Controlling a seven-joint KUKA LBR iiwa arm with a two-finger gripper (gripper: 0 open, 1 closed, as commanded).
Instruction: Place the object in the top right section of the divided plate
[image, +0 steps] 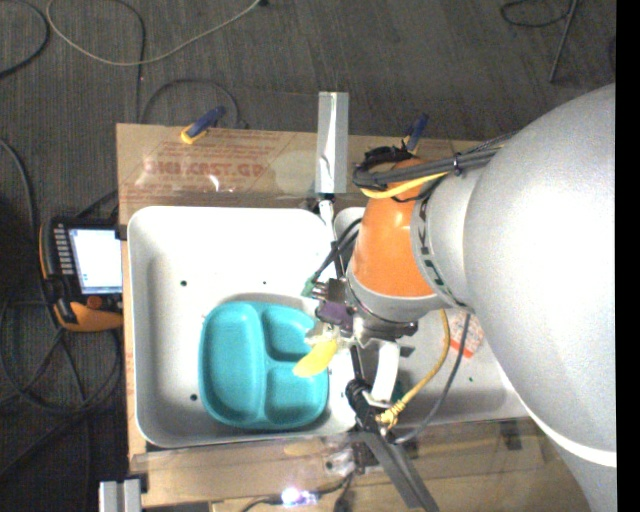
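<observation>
Loomed nearest: grey arm with orange band (385, 255), reaching from three o'clock. Hovered gripper (335, 340) beside small yellow object (316, 357) at teal divided plastic plate (263, 366)'s two o'clock section, apparently for release; grip unclear.

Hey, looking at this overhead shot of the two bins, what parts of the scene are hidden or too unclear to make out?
- Right bin: mostly covered by the arm in the camera view.
- Pincer: the wrist hides its tips, so their state is unreadable.
- Yellow object: at the teal plate's right edge, blurred; whether it is gripped or resting is unclear.
- Plate's right rim: partly hidden by the object and wrist.
- Handheld screen: text too small.
</observation>
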